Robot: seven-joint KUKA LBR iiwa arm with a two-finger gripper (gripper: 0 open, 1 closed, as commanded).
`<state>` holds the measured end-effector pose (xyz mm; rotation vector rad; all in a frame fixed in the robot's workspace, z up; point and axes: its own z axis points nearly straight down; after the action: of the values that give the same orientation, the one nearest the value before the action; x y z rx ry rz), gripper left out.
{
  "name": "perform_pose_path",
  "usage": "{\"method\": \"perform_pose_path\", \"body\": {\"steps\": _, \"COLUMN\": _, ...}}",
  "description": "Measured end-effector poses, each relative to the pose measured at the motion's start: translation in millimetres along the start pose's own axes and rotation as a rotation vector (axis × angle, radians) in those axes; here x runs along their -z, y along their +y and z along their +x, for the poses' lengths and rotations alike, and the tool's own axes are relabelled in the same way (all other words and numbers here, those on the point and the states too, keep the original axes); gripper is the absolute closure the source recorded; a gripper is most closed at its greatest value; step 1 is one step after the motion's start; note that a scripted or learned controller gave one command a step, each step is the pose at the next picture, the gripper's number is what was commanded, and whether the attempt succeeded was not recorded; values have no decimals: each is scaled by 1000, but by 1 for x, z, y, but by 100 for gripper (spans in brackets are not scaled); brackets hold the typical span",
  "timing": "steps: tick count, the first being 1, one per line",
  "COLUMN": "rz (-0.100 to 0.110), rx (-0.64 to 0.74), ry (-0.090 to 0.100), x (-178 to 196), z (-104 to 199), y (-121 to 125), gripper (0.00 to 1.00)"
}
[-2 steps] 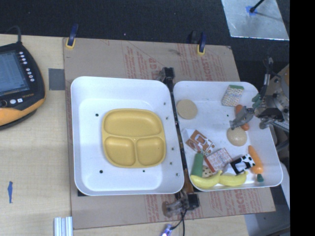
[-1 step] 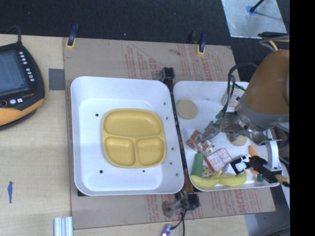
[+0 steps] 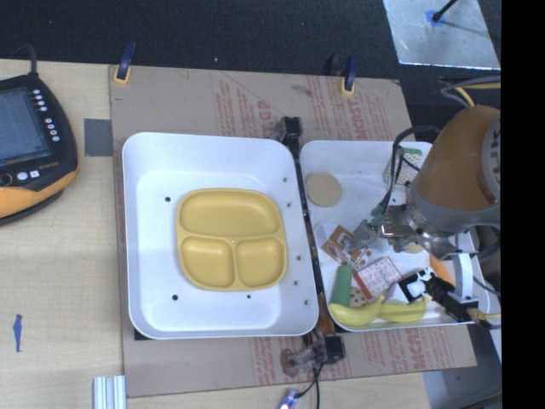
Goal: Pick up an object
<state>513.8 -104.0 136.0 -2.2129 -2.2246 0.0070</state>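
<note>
My gripper (image 3: 366,233) is low inside the right bin (image 3: 358,153), reaching in from the right under the orange wrist band. It hovers at or just above a brown printed snack packet (image 3: 337,244). Around it lie a round tan disc (image 3: 324,189), a green tube-like object (image 3: 342,285), a red and white packet (image 3: 377,275) and a yellow banana (image 3: 379,313) along the near wall. An orange item (image 3: 442,273) peeks out beneath the arm. Part of the bin's right side is hidden by the arm.
The left bin (image 3: 145,228) holds a yellow three-compartment plate (image 3: 231,238). A teach pendant (image 3: 30,147) lies on the bench at far left. Clamps (image 3: 348,75) pin the cardboard sheet at the back edge.
</note>
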Motion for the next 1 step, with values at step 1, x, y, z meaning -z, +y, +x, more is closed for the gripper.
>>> {"method": "perform_pose_path", "body": {"steps": 1, "rz": -7, "rx": 3, "ry": 4, "x": -27, "z": 0, "y": 4, "gripper": 0}}
